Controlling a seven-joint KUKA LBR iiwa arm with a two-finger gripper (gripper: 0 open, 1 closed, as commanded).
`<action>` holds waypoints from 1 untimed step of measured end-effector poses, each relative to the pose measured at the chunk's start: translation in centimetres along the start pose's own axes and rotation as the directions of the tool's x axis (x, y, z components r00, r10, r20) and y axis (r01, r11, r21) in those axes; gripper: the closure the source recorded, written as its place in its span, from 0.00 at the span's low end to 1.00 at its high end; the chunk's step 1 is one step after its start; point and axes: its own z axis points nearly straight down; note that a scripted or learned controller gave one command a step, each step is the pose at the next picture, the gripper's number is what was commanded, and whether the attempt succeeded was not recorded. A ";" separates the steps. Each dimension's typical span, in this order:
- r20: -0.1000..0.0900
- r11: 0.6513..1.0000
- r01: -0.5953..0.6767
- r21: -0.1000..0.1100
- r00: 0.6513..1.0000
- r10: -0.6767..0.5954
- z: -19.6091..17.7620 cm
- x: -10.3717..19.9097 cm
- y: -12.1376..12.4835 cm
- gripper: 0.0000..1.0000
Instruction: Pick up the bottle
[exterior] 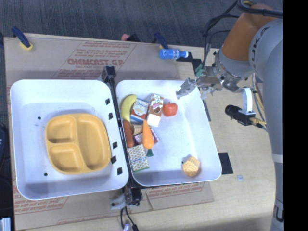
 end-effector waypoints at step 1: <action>0.000 1.000 0.006 0.002 1.000 -0.006 -1.0 0.1 0.0 1.00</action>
